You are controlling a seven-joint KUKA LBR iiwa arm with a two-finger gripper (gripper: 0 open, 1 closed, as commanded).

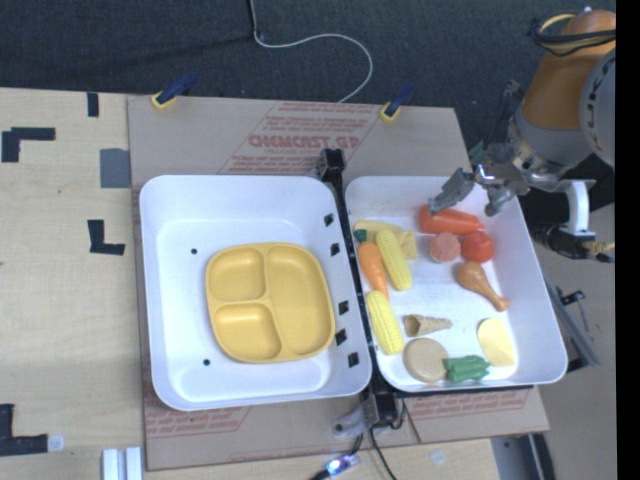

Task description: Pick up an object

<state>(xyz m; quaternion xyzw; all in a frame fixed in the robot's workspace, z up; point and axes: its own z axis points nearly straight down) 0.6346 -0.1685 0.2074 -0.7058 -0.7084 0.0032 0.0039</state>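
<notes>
My gripper (470, 199) hangs over the back of the right bin (538, 298), fingers spread open, with nothing between them. Just below it lies a long red pepper-like piece (452, 222). Near that sit a pink round piece (445, 249) and a red tomato (478, 247). Further forward are a chicken drumstick (482, 284), two corn cobs (393, 259) (385, 322), a carrot (372, 266), an ice-cream cone (427, 323), a tan cookie (425, 359), a green piece (465, 369) and a pale yellow slice (497, 341).
The left bin (170, 228) holds a yellow divided plate (268, 301). Black clips (331, 164) join the two bins at the middle wall. A white cable (320, 40) loops over the dark floor behind the bench.
</notes>
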